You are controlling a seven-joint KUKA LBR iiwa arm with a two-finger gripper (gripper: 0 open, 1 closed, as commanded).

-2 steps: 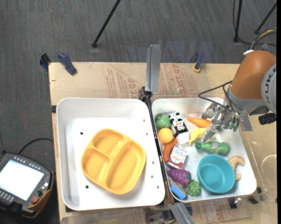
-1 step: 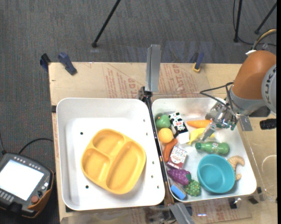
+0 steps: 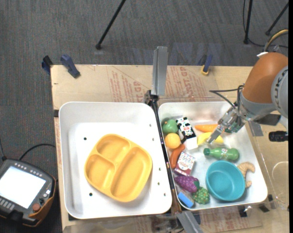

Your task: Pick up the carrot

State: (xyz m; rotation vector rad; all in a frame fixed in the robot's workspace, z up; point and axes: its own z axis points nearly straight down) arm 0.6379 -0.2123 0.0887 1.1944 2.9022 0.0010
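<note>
Floor: dark grey carpet around the table, with thin black stand legs [image 3: 112, 19] crossing it at the top.
Table: brown board surface [image 3: 112, 84] with red printing; blue clamps [image 3: 69, 66] sit on its far edge.
Left bin: white bin [image 3: 73, 130] holding a yellow divided plate [image 3: 118, 166], tilted a little in the middle of the bin.
Right bin: white bin [image 3: 257, 171] crowded with toy food.
Carrot: the carrot [image 3: 206, 128] lies flat near the far middle of the right bin, orange, just to the left of the jaws and just above a yellow piece [image 3: 204, 139].
Other items, left side of right bin: a green pear-like fruit [image 3: 169, 125], a black and white cow-pattern carton [image 3: 186, 128], a yellow lemon [image 3: 172, 140], an orange-red long piece [image 3: 176, 156], a small red and white box [image 3: 186, 162].
Other items, near side: purple grapes [image 3: 186, 182], a green broccoli-like piece [image 3: 201, 195], a blue piece [image 3: 185, 198], a teal bowl [image 3: 226, 179], a tan croissant-shaped piece [image 3: 246, 169].
Bottle: a green bottle [image 3: 222, 153] lies on its side below the jaws.
Arm: grey with orange band, it enters from the right.
Jaws: the gripper [image 3: 219, 134] points down and left, its tips low over the yellow piece, beside the right end of the carrot; I cannot tell how far open the jaws are, and nothing is seen between them.
Tablet: a device with a bright screen [image 3: 19, 186] lies on the floor at bottom left.
</note>
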